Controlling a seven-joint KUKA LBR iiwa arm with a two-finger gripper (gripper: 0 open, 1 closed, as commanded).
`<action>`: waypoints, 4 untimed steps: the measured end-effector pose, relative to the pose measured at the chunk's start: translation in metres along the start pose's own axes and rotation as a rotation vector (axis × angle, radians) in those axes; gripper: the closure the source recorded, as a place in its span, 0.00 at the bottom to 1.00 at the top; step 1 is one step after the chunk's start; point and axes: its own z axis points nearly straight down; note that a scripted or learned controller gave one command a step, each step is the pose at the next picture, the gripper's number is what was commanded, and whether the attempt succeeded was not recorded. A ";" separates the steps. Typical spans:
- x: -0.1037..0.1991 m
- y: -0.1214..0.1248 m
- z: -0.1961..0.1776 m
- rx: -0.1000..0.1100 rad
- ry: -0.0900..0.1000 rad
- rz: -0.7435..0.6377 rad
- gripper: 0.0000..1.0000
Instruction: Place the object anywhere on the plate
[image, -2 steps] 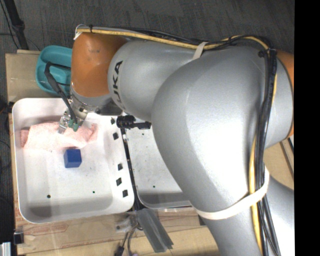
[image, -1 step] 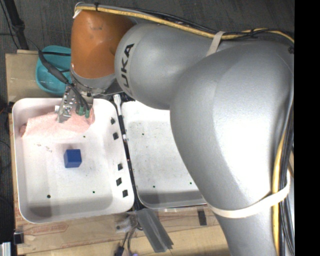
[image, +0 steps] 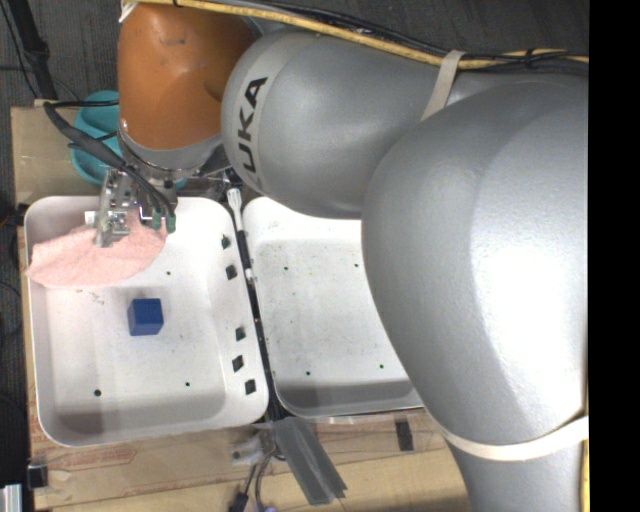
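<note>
- The gripper (image: 120, 215) hangs over the far left corner of the left bin (image: 60, 420), directly above the pink plate (image: 95, 260); whether it is spread or pressed together cannot be told, since its tip is a small tangle of metal and cable against the plate.
- The object, a blue cube (image: 146, 316), sits on the floor of the left bin, just beside the near edge of the pink plate and apart from it; nothing blue appears at the gripper.
- Judged step: the cube is not yet on the plate, and the gripper is over the plate, not the cube, so a pick remains to be made.
- Next move calls for: shifting toward the near side of the bin to centre over the cube, descending, closing on two opposite faces, then lifting and carrying it the short way onto the plate.
- The right bin (image: 330, 400) lies under the grey arm (image: 480, 250), with an orange band (image: 170, 70) above the wrist.
- Writing: the letters "UKA" read on the arm casing, part of the maker's name; no other label is legible.
</note>
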 end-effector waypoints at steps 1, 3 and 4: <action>-0.026 -0.029 -0.004 0.000 -0.002 -0.184 1.00; -0.020 -0.027 -0.041 0.001 0.003 -0.285 1.00; -0.031 -0.075 -0.201 0.001 -0.001 -0.418 1.00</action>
